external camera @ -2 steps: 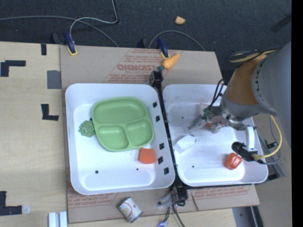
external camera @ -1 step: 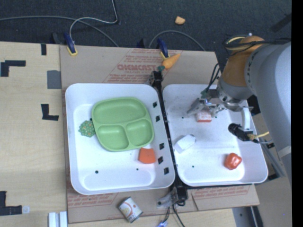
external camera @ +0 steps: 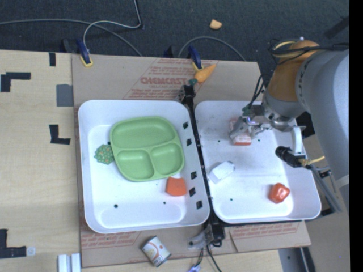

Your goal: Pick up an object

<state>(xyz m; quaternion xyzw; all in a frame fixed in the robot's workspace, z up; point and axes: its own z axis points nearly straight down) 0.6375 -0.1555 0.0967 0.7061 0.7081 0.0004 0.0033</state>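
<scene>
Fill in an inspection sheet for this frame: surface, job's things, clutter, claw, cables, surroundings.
Surface: two white bins, left bin and right bin, on cardboard.
Job's things: right bin holds a red pepper-like toy, a white object and a small red-and-white item under the claw; left bin holds a green divided plate, a green broccoli-like toy and an orange block.
Clutter: can on the bench front; toy carrot behind the bins.
Claw: claw low over the right bin; grip unclear.
Cables: cable looping across the dark floor.
Surroundings: orange scrap on the floor.
</scene>
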